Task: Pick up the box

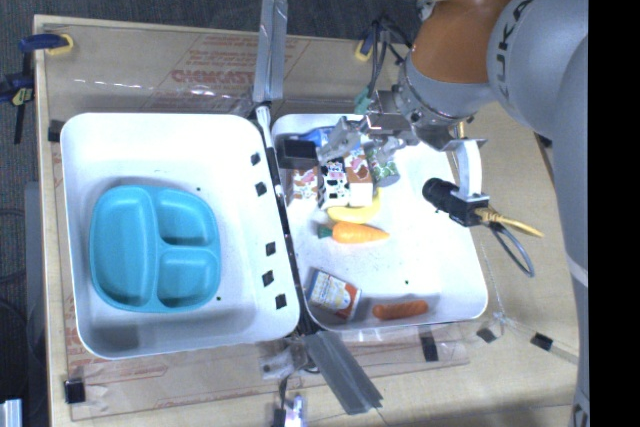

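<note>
You are looking at the grey arm reaching in from the right, and its metal two-finger claw (pixel 352 150) is hanging over the upper left part of the right-hand shallow white bin (pixel 455 260). Whether it is spread or closed I cannot tell, since the wrist hardware is covering it.

The small cardboard box printed with black and white cow patches (pixel 335 182) is lying just beneath the claw, near the middle of the bin's upper half, crowded among other small packages. I judge it to be light and fairly stiff but crushable, with slick printed faces, so you are better off taking it across its two narrower flat sides than by a corner.

A yellow plastic banana (pixel 354 211) is touching the box's lower edge, and an orange plastic carrot (pixel 358 233) is lying just below that. A dark blue packet (pixel 300 151) is sitting beside the box toward the bin's left wall. That leaves little room for the claw on the lower and left sides.

Lower down, a small red-labelled can (pixel 333 293) and a reddish-brown sausage (pixel 401 309) are resting near the front rim, well apart from the box. The right half of this bin is offering the most open floor. The left bin is holding a turquoise divided plastic tray (pixel 155 247).
</note>
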Robot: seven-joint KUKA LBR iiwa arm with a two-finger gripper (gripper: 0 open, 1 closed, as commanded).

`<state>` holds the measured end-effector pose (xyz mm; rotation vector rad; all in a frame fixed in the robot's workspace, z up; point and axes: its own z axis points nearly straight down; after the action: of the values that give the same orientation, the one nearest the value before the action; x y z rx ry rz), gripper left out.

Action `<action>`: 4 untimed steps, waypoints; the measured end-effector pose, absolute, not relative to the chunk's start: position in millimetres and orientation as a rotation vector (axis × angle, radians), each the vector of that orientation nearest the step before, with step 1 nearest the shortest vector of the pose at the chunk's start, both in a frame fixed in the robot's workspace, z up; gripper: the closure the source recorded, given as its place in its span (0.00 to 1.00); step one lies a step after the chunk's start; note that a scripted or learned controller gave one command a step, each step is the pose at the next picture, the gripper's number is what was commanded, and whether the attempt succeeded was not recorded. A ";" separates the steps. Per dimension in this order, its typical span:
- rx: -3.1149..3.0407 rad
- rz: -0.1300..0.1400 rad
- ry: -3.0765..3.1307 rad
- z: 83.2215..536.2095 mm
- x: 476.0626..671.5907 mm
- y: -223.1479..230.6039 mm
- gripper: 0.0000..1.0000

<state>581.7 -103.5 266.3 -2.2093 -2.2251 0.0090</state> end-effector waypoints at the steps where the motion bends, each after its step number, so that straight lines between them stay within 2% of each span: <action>1: -2.490 0.008 -1.905 91.1 514.3 -155.6 0.00; 2: -2.718 0.007 -1.562 89.5 475.0 -137.6 0.00; 3: -2.718 0.007 -1.563 89.5 475.0 -137.6 0.00; 4: -2.710 0.013 -1.569 97.5 474.5 -137.1 1.00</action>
<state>474.5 -137.1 97.5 -2.7096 -1.5687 0.0135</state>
